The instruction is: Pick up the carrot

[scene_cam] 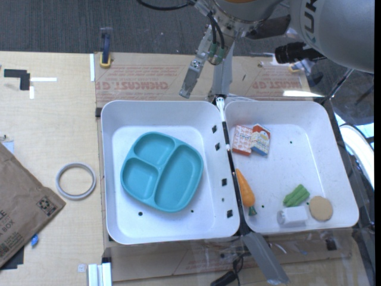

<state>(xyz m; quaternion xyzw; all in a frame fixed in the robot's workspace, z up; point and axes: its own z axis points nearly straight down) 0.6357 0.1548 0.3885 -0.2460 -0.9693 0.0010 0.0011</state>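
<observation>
Small orange tapered carrot (244,189) with dark green stem end, lying lengthwise against the left wall of the right white bin (333,159), two-finger gripper (205,75) high beyond the bins' far edge, fingers spread apart, holding nothing

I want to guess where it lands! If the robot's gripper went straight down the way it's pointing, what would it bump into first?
Probably the raised edge where the two white bins meet, near their back end, though depth is hard to judge. The gripper hangs above the back of the bins, well away from the carrot.
</observation>
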